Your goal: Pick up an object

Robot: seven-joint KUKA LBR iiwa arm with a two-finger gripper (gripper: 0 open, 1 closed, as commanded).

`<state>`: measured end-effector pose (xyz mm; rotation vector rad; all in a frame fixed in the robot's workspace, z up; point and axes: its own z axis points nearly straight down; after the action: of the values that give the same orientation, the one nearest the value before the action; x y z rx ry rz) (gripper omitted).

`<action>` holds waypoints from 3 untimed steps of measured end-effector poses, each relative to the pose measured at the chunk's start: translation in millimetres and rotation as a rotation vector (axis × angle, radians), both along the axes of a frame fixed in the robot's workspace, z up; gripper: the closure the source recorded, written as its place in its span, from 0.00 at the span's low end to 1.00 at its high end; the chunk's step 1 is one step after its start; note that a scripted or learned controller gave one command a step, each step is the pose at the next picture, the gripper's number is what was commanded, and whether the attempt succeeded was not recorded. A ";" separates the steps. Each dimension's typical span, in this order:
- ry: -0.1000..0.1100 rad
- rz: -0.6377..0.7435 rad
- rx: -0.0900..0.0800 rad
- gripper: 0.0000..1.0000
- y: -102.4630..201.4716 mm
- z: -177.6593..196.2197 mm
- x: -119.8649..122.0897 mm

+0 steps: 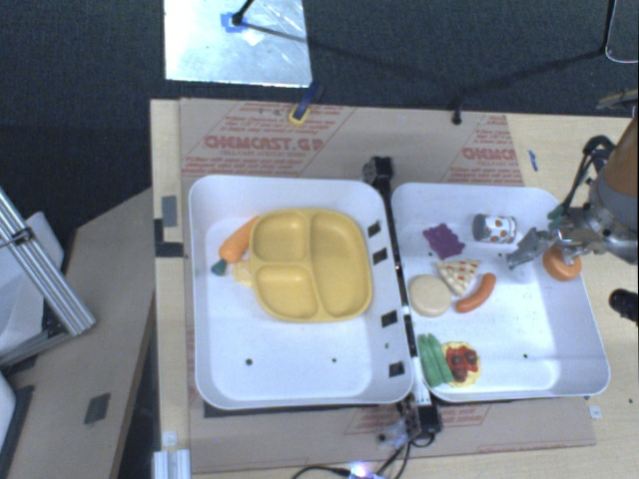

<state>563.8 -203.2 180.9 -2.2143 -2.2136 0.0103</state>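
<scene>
In the right bin [574, 367], near its right wall, a small orange toy [564, 265] is lying just under the arm's hand. It looks round and squat, so I cannot tell which way it is pointing or where its long side runs.

The arm [619, 193] is reaching in from the right and bending down over the bin's far right corner. Its gripper [539, 247] is pointing left and a bit down, with a grey finger [522, 255] sticking out toward the middle of the bin. The orange toy is sitting right beside the gripper, maybe touching it. I cannot tell if the gripper is wide or narrow, or if it is holding anything.

Other toys are lying to the left of the gripper. A little can [494, 229] is lying on its side close by. A purple piece [442, 239], a pizza slice [459, 274], a sausage [476, 292] and a round tan cookie [430, 295] are sitting near the middle. Green beans [432, 358] and a small pizza [461, 361] are lying by the near wall.

In the left bin [290, 382], a yellow plate [305, 264] is sitting with a carrot [236, 241] touching its left side.
</scene>
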 end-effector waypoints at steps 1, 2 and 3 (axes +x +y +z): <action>-0.013 0.004 -0.003 0.00 0.7 8.1 3.3; -0.010 0.003 -0.001 0.00 10.8 -46.3 -0.6; -0.017 0.002 -0.004 0.00 10.5 -83.7 1.1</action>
<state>564.9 -192.7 97.3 -2.2221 -2.2268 -0.0037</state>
